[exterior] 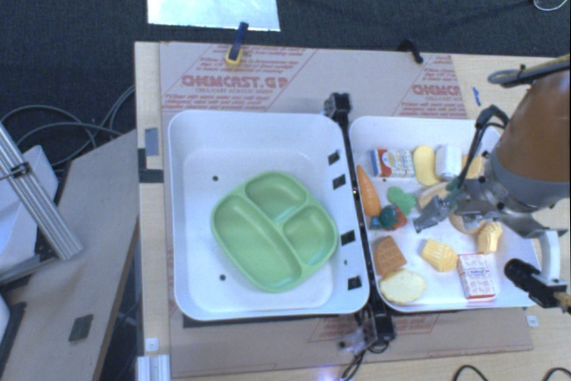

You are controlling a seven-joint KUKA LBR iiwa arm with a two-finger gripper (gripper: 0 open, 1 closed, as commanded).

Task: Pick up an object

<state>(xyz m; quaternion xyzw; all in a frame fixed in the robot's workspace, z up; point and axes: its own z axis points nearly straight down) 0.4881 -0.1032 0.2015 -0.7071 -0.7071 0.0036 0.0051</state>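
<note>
As the arm [535,147] reached in from the right of the camera view, its claw [439,211] stood low over the middle of the right bin [366,134], above the loose toy food items that the task offered for picking. The dark claw parts pointed toward the left, just beside a green item [403,201] and near a small teal piece [389,216]. Whether the claw was open or closed could not be told from this view, and no item was visible within it.

The right bin carried the candidate objects, spread apart so that each could be approached singly: an orange carrot [367,193] along the left wall, a red-and-white carton [392,162] toward the far side, a yellow item [426,163] just beside it, a brown bread slice [389,255], a pale round piece [402,287] at the near edge, a yellow wedge [440,255] and a red-and-white box [476,276]. The wrist hid part of the bin's right half.

The left bin [192,281] held a green divided plate [274,230], lying flat near its centre, well apart from the claw. The two bins touched along a black divider [353,219], on the table [294,76].

Judgement: the pick was at the approach or grasp stage, and the green item was the likeliest target
</note>
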